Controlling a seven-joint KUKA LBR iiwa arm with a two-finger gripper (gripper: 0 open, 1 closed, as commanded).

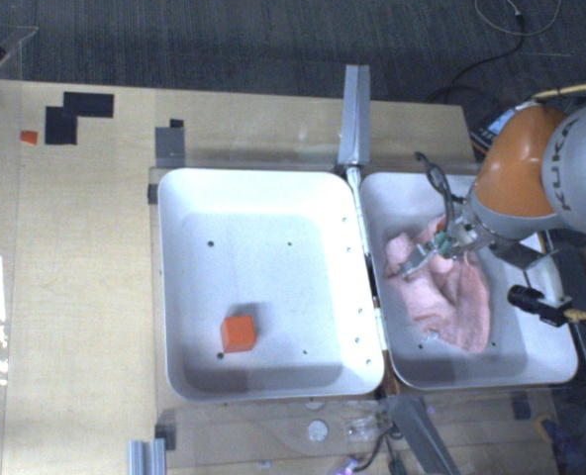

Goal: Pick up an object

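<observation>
Pink cloth (441, 295) lies crumpled mid right bin (540, 364), the gripper (441, 248) down at its far edge; whether its jaws are parted or hold fabric I cannot tell. Judged step: grasping. Next, a firm pinch, then lift straight up.

A block (239, 333) lies in the left bin (189, 265); a cloth (441, 290) lies in the right bin (540, 359)
</observation>
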